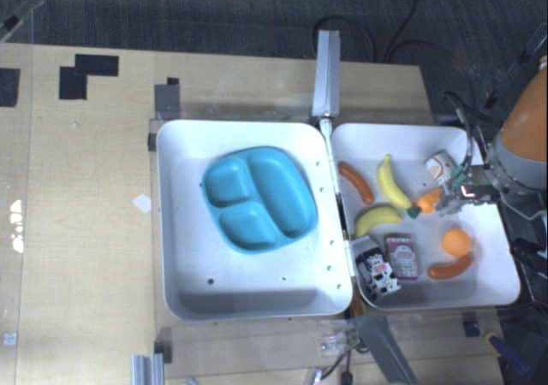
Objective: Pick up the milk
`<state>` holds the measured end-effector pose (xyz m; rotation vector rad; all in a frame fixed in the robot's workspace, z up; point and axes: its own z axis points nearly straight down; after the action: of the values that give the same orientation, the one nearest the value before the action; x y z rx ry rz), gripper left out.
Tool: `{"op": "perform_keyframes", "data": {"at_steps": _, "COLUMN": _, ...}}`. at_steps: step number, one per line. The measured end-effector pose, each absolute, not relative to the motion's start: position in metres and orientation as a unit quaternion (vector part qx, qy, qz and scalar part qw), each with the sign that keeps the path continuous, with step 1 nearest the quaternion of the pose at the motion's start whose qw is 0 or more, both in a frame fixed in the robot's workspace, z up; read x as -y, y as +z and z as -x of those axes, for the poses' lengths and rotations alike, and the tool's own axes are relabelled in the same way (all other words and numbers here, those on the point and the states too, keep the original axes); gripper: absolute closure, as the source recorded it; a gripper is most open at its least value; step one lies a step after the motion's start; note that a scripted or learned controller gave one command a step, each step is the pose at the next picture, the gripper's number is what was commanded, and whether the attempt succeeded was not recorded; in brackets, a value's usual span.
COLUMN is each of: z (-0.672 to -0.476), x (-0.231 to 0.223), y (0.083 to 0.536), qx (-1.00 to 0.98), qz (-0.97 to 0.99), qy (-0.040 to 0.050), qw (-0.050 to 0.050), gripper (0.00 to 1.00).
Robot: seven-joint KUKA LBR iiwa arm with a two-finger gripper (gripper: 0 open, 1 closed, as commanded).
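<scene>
The milk (377, 271) is a small white carton with black cow patches, lying at the front left corner of the right bin (505, 289). My gripper (456, 192) hovers over the back right part of that bin, well away from the milk, to its right and farther back. It is just beside a small carrot (425, 202) and a white and orange carton (438, 167). Nothing is visibly held.
Around the milk lie a maroon box (402, 256), a yellow banana (377, 219), a second banana (393, 182), two sausages (355, 182) (449, 268) and an orange (456, 242). The left bin (180, 289) holds a blue divided plate (257, 198).
</scene>
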<state>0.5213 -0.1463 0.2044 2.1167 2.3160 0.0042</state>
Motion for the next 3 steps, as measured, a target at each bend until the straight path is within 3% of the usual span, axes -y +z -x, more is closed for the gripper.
{"op": "perform_keyframes", "data": {"at_steps": 1, "z": -0.555, "x": 0.158, "y": 0.214, "qx": -0.828, "qz": -0.560, "qy": 0.0017, "qw": 0.004, "gripper": 1.00}}
{"op": "perform_keyframes", "data": {"at_steps": 2, "z": -0.570, "x": 0.120, "y": 0.225, "qx": -0.777, "qz": -0.630, "qy": 0.0013, "qw": 0.002, "gripper": 1.00}}
{"op": "perform_keyframes", "data": {"at_steps": 3, "z": -0.584, "x": 0.147, "y": 0.185, "qx": -0.821, "qz": -0.571, "qy": 0.0011, "qw": 0.003, "gripper": 1.00}}
